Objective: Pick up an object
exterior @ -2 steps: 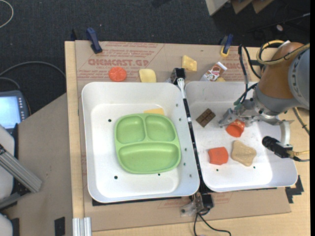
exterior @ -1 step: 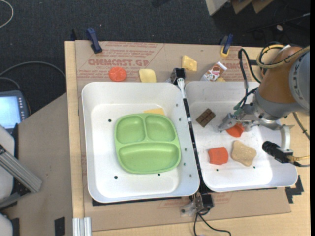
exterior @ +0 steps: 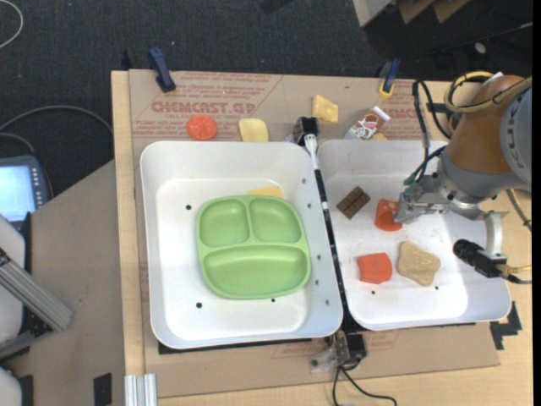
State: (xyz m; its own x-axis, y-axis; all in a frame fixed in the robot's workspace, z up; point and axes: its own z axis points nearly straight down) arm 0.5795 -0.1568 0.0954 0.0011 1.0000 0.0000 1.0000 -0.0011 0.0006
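My gripper [exterior: 407, 204] is low in the right bin [exterior: 482, 307], right against a small orange-red object [exterior: 386, 217] that pokes out at its left side. The gripper body hides where the two meet. Also in that bin are a brown chocolate-like piece [exterior: 352, 201] to the left, a red-orange block [exterior: 374, 268] near the front and a tan cookie-like piece [exterior: 418, 263] beside the block. The grey arm with its orange band [exterior: 482, 138] comes in from the right.
The left bin [exterior: 165, 227] holds a green divided plate [exterior: 252, 246] and a pale yellow piece [exterior: 266, 192] behind it. On the cardboard behind the bins lie an orange disc [exterior: 201, 127], two yellow pieces [exterior: 253, 129] [exterior: 325, 107] and a small packet [exterior: 368, 124]. Blue clamps [exterior: 161, 68] [exterior: 389, 76] grip the back edge.
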